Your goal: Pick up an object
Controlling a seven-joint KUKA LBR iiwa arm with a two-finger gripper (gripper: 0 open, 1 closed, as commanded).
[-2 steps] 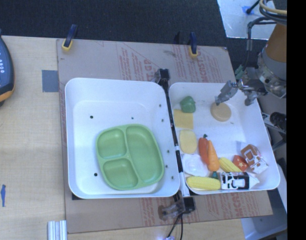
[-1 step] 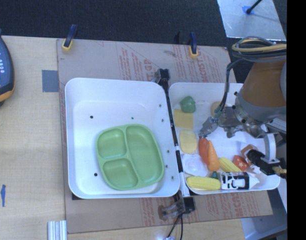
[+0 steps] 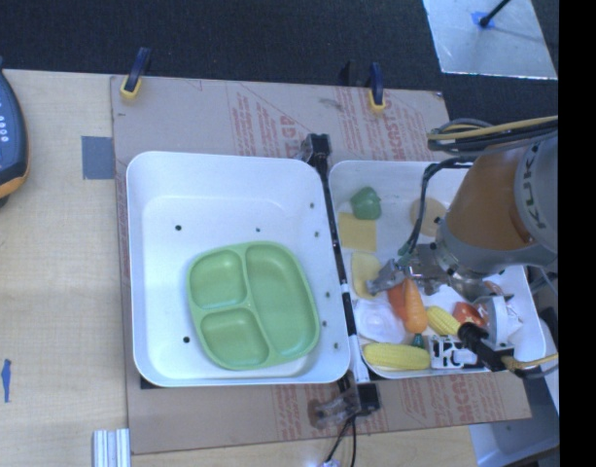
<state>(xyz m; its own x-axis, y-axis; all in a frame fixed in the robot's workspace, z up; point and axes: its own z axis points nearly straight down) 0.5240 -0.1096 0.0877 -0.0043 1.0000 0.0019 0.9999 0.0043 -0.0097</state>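
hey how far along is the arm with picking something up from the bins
Done: the arm has reached into the right bin, its tool low among the toy foods, next to the carrot. In hand: nothing that I can see; whether it grips anything is hidden. Left: the grasp and lift. The carrot, the corn and the green piece all lie in the bin. The green tray sits in the left bin.
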